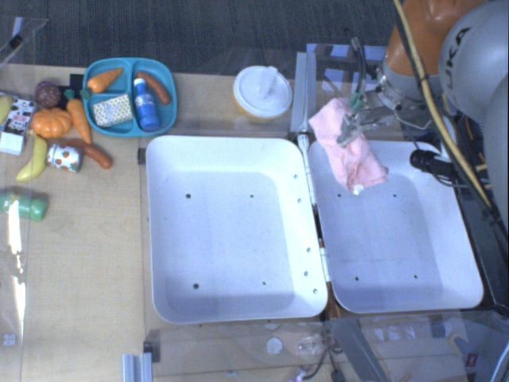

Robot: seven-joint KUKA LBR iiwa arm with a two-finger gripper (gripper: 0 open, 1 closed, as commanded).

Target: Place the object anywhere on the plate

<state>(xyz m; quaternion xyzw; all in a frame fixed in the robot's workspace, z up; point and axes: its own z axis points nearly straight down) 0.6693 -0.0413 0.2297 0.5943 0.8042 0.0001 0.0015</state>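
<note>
A crumpled pink cloth point(352, 154) hangs over the back left corner of the right bin point(413, 245). Its top edge sits above the bin's rim. My gripper point(348, 127) comes in from the upper right, and its fingers are pinched into the upper part of the cloth, shut on it. The teal divided plate point(102, 64) lies on the bench at the far back left, well away from the gripper. Its compartments hold a toy carrot point(105, 79), a blue bottle point(145, 104), a sausage and a patterned square.
The left bin point(227, 229) lies between gripper and plate. A white lidded cup point(262, 91) stands behind it. Toy food is scattered left of the plate: a pumpkin point(52, 122), a banana point(33, 161), a can point(64, 157), a green object point(25, 206).
</note>
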